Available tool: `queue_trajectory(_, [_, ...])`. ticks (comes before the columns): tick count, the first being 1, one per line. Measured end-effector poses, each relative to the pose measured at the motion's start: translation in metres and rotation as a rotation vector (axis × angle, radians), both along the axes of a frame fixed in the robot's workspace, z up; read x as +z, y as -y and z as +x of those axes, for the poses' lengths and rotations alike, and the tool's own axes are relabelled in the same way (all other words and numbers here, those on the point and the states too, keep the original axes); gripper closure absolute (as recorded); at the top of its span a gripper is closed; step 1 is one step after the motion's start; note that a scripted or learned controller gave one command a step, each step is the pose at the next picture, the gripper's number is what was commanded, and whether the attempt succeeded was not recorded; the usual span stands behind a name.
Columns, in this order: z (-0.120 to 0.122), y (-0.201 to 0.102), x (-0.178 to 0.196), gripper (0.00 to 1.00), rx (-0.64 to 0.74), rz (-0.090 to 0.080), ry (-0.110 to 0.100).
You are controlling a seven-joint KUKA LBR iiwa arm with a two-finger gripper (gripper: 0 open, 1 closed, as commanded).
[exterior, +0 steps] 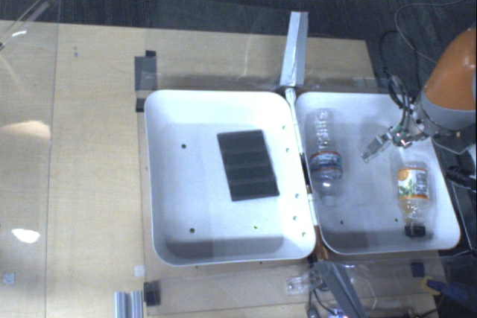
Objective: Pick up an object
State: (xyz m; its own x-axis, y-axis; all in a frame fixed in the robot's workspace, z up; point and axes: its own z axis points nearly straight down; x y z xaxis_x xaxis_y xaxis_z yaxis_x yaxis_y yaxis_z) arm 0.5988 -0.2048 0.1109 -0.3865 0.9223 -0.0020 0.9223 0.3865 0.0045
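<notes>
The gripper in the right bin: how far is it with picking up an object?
Done: the two-finger gripper is above the right white bin. In hand: nothing shows between its fingers. Left: the clear plastic bottle, the orange-labelled bottle and the black ribbed rectangular pad all lie unlifted.

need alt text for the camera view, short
The grey arm's claw hovers over the right bin, between a clear water bottle lying by the left wall and a bottle with an orange label lying near the right wall. The left bin holds a flat dark ribbed pad.
</notes>
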Motion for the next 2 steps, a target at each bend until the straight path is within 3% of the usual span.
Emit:
queue_trajectory(1, [0.039, -0.066, -0.022, 0.00, -0.029, -0.004, 0.007])
queue_trajectory(2, [0.065, -0.081, -0.022, 0.00, 0.078, -0.028, -0.014])
